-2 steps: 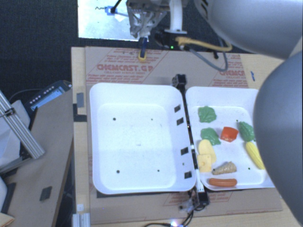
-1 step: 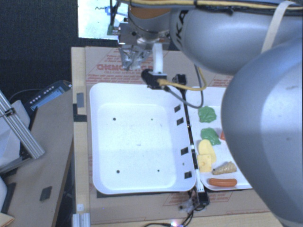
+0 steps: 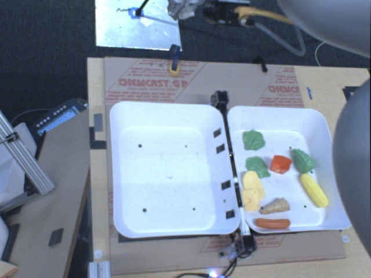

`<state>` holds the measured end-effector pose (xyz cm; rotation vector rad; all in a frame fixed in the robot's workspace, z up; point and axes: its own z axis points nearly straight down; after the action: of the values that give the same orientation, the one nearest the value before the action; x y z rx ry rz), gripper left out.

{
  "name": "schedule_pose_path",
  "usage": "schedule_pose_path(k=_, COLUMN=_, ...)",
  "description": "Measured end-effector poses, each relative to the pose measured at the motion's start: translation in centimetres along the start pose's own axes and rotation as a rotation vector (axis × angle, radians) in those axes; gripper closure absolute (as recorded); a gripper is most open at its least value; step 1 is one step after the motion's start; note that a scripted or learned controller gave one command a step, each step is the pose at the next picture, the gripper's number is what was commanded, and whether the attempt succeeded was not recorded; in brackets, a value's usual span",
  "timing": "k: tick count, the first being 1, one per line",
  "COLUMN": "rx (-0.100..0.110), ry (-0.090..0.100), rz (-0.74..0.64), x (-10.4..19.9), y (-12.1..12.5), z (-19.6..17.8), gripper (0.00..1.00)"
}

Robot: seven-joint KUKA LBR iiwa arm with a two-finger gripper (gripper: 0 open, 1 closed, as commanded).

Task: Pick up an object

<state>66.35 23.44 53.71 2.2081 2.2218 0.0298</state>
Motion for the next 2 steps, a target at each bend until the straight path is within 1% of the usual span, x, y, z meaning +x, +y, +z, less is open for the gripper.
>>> schedule_pose_path(k=1, rx=0.034, ry=-0.012, rz=0.006, x=-0.3, y=-3.8, z=25.7, gripper=1.00)
schedule_pose_path(k=2, rx=0.010, ry=-0.004, rz=0.003, x=-0.1, y=0.3, z=18.2, gripper=1.00)
